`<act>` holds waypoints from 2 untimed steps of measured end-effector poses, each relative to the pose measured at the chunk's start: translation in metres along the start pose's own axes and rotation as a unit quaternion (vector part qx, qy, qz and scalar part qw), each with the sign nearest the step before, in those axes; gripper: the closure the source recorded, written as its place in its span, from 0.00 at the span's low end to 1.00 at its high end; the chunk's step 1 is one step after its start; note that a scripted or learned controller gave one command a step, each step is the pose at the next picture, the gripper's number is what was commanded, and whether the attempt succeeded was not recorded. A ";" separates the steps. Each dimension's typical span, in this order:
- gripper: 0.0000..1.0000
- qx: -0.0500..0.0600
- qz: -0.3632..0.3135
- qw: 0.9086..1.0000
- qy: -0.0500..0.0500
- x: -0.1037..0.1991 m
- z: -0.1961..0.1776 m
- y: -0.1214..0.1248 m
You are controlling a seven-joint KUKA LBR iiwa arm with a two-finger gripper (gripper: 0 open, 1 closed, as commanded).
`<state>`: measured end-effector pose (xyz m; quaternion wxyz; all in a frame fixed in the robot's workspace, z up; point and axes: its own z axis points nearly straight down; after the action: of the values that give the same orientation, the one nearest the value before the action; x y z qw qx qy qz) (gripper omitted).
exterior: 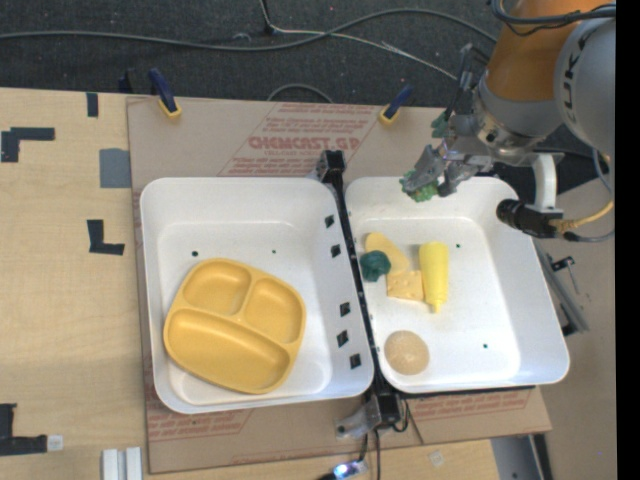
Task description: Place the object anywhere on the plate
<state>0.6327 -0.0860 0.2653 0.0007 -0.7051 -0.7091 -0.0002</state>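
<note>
Where the gripper (pixel 432 180) hangs above the right bin's (pixel 520 308) far edge, its fingers are clenched on one small green object (pixel 420 187). Below lie one teal piece (pixel 375 264), one yellow cylinder (pixel 434 273), one cheese-like wedge (pixel 405 286), one tan disc (pixel 407 352). One yellow plate (pixel 235 323) occupies the left bin (pixel 165 208). Cardboard lettering (pixel 305 143) is not legible.

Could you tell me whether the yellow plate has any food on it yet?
Empty: the yellow plate shows bare compartments; the food pieces lie in the right bin.
</note>
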 end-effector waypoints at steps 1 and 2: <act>1.00 0.001 0.000 1.000 0.000 0.057 0.015 -0.020; 1.00 0.001 -0.001 1.000 0.000 0.115 0.015 -0.036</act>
<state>0.5962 0.0288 0.2505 0.0017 -0.7047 -0.7095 0.0006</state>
